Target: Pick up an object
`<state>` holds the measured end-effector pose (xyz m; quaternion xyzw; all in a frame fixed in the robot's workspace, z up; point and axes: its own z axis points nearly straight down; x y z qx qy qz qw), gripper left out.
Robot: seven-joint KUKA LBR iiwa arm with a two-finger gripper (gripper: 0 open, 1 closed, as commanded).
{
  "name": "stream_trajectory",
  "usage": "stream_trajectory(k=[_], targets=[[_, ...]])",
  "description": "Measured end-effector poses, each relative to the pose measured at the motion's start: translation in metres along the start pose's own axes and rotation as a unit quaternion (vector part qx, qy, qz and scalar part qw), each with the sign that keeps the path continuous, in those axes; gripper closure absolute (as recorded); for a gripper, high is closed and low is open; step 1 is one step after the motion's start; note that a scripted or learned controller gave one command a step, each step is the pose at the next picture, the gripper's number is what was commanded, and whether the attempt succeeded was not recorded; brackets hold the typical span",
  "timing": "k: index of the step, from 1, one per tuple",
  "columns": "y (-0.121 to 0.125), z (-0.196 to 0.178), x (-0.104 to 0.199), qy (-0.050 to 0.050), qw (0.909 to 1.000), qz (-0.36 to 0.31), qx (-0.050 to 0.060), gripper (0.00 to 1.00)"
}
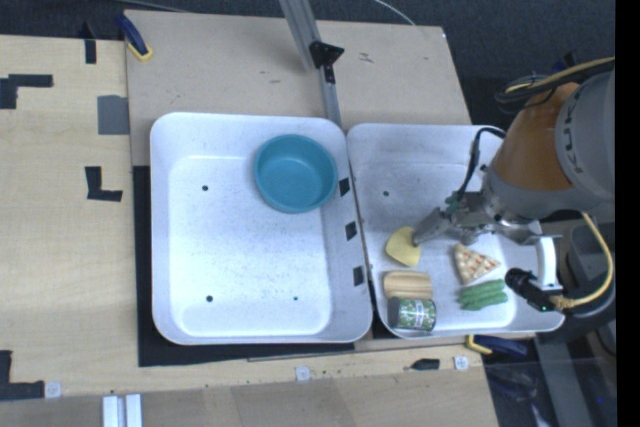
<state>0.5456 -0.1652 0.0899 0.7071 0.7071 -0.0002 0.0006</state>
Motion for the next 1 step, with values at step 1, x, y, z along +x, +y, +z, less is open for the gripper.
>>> stream_trajectory(k=[1], targets=[[0.0008, -0.0114, -0.0007, -0.002, 1.0000, -0.001, -0.002, 1.00]])
